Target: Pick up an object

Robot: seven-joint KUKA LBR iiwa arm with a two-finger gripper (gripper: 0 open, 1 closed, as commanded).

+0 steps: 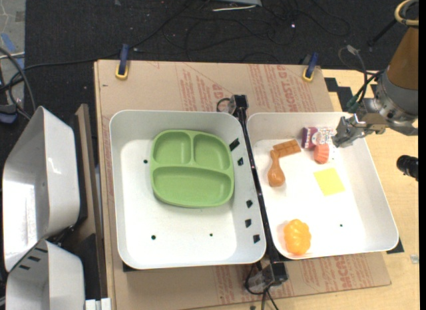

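My gripper (345, 134) hangs over the upper right part of the right bin (373, 195), coming in from the right edge. Just left of it lie a purple and white packet (313, 136) and a small pink piece (321, 153); whether it touches either one I cannot make out. Further left are a brown block (287, 148) and an orange-brown pear-shaped piece (276, 171). A flat yellow square (329, 181) lies mid-bin, and an orange lumpy fruit (297, 235) sits near the front edge.
The left bin (126, 189) holds a green divided plate (193, 168). A black divider strip (249, 169) runs between the bins. White containers (40, 182) stand off the bench at the left. Cables lie on the dark floor behind.
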